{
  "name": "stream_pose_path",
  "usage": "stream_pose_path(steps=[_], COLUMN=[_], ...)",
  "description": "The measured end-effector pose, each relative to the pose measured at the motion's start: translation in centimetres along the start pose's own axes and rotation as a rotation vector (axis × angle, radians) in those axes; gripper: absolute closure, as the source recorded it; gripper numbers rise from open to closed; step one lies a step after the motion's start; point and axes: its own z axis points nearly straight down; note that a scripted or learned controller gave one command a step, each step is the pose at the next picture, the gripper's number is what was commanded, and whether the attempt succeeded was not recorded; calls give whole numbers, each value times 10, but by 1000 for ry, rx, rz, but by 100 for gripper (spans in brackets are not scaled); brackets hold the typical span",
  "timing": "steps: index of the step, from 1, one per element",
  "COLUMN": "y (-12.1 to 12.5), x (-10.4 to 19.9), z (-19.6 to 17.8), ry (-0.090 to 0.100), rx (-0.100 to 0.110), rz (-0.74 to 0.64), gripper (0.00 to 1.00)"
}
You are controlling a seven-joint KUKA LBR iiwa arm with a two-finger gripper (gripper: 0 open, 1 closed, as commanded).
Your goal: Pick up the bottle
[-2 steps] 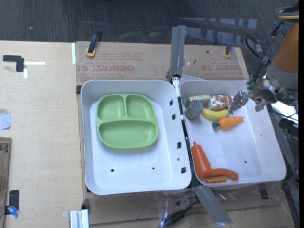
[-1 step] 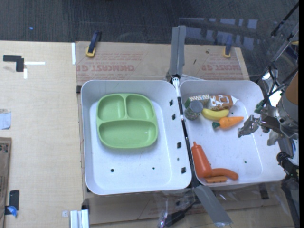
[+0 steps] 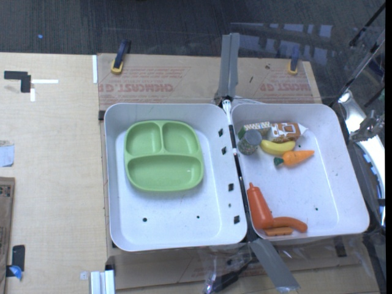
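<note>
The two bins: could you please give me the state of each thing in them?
Bottle: orange, lying on its side by the right bin's left wall.
Sausage: lying flat, touching the bottle's base.
Banana: lying flat, right bin.
Carrot: lying flat, next to the banana.
Plate: green, upright, left bin.

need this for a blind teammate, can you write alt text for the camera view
An orange bottle lies in the right bin at its near-left corner, beside a hot dog; a banana and carrot lie further back. The left bin holds a green divided plate.
</note>
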Motion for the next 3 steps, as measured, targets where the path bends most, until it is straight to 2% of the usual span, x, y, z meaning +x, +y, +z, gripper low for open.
stream_pose_path(steps=[1,2,3], y=[18,-28,-67], x=[-30,53,131], z=[101,188,174], ry=[1,2,2], rx=[3,4,1], rz=[68,25,-125], gripper=[0,0,0])
